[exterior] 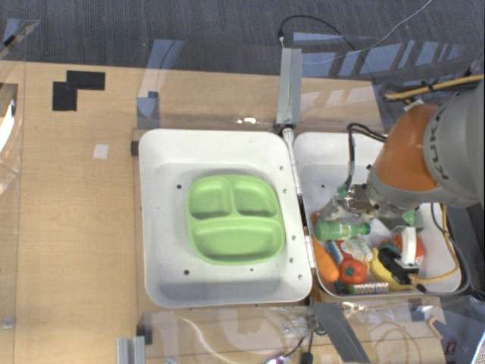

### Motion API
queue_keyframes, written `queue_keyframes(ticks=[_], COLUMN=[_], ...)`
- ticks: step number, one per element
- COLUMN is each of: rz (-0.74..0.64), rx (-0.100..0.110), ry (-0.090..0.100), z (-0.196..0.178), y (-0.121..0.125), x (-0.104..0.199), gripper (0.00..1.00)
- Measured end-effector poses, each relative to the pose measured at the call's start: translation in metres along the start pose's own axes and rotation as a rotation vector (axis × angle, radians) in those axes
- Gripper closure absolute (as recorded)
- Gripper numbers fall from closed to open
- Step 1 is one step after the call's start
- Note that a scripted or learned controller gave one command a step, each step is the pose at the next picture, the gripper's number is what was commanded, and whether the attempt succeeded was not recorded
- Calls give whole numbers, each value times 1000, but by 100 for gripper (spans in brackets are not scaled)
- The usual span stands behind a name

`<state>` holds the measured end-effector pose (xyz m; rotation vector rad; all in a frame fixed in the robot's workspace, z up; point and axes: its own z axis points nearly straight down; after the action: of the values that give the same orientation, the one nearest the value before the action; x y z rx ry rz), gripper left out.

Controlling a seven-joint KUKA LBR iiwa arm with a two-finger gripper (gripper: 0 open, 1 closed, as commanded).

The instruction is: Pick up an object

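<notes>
— Where was the gripper point(356, 203)?
— Low over the right bin point(326, 154), just above a green bottle point(342, 229) lying on its side amid the clutter.
— Closed on it?
— I could not tell.
— What lay nearby?
— A carrot point(326, 260), a tomato point(352, 271) and a banana point(383, 268), close below the bottle. The green divided plate point(235, 218) sat in the left bin point(159, 203).
</notes>
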<state>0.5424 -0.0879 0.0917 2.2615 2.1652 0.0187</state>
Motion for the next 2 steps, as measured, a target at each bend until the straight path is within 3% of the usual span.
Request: queue_keyframes(ticks=[1,2], rz=[84,143], rx=[-8,-4], ry=[-1,-2], z=[-1,0], y=[-46,-16], x=[-36,-2], gripper=[0,0])
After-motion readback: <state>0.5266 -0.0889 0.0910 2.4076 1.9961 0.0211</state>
